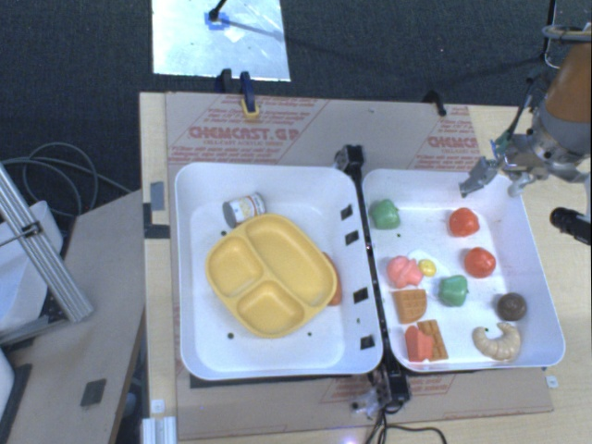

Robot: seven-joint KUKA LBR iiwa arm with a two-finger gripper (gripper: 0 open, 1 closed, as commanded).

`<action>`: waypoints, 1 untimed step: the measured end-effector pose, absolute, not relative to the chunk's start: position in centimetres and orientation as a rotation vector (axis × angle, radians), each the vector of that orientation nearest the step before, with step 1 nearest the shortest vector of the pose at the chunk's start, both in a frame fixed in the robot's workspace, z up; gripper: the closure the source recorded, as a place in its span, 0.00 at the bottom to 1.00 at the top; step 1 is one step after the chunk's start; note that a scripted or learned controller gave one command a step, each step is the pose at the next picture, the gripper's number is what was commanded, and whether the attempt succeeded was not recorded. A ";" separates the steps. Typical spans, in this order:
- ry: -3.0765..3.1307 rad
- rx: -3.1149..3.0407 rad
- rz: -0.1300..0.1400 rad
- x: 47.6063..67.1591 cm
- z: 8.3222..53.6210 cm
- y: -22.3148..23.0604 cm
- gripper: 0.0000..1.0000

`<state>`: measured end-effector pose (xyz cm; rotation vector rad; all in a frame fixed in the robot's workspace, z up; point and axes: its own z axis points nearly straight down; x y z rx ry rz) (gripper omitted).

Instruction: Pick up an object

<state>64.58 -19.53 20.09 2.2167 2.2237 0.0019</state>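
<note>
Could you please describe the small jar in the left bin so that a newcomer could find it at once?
Start at the left bin, which holds a yellow divided tray. Just beyond the tray's far left corner lies the small jar, on its side. It is the only cylindrical, pale-labelled item there.

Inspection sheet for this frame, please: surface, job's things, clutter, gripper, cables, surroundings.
Surface: two white bins, left bin and right bin, on a cardboard-covered bench.
Job's things: toy foods in the right bin, including a red tomato, green pepper, brown ball and pink piece.
Clutter: yellow divided plate and small jar in the left bin.
Gripper: gripper above the right bin's far edge, holding nothing.
Cables: grey cables at left.
Surroundings: dark carpet, shiny sheet.
</note>
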 end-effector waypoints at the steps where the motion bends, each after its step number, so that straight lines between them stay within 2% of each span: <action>1: 2.226 2.227 -0.007 61.9 7.9 -20.6 0.00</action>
